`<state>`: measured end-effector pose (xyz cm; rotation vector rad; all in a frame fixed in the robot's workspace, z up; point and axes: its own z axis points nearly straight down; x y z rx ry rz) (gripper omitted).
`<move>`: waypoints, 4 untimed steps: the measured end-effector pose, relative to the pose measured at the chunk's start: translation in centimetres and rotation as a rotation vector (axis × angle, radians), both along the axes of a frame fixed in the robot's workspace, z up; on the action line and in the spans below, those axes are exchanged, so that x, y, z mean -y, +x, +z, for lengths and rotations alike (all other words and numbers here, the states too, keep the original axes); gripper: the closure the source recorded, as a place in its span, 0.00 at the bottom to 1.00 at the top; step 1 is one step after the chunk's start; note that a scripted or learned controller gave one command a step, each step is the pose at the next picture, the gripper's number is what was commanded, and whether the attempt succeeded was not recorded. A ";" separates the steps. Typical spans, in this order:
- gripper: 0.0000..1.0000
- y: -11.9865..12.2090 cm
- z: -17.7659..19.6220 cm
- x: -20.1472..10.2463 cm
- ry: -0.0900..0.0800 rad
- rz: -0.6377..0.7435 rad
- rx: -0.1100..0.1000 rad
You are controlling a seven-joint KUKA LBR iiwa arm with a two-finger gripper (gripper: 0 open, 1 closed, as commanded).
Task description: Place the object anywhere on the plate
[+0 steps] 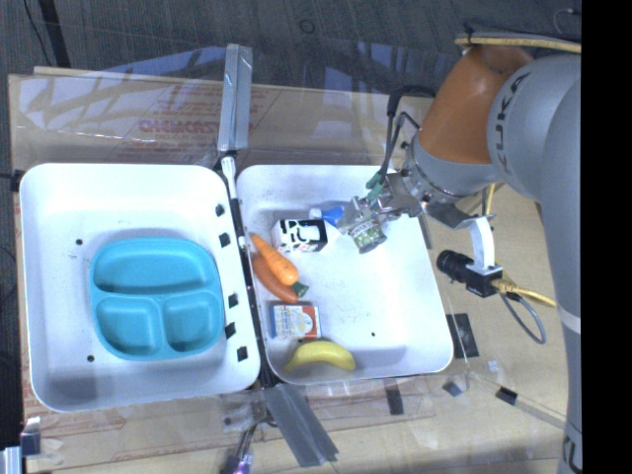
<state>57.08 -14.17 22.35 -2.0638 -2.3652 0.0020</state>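
The blue plate (156, 297), with three compartments, lies in the left bin (49, 215). My gripper (367, 229) hangs low over the upper middle of the right bin (415, 294). Just left of it lies a small blue and white thing (331, 214), close to the gripper or touching it. A black and white carton (302, 233) sits further left. Below that, an orange carrot (274, 265) lies slantwise near the bin's left wall. A small orange and white box (294, 321) and a yellow banana (320, 356) lie near the front edge.
A metal divider bar (233, 107) runs between the two bins at the back. The grey arm (513, 117) with its orange band comes in from the upper right. The right bin's floor right of the carrot and below the gripper is bare white.
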 end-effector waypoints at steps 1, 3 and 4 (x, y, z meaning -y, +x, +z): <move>1.00 -5.0 0.3 -7.6 0.000 0.003 -0.001; 1.00 -5.3 -3.3 -21.5 0.000 0.219 -0.003; 0.00 -5.3 -3.3 -21.5 0.000 0.219 -0.003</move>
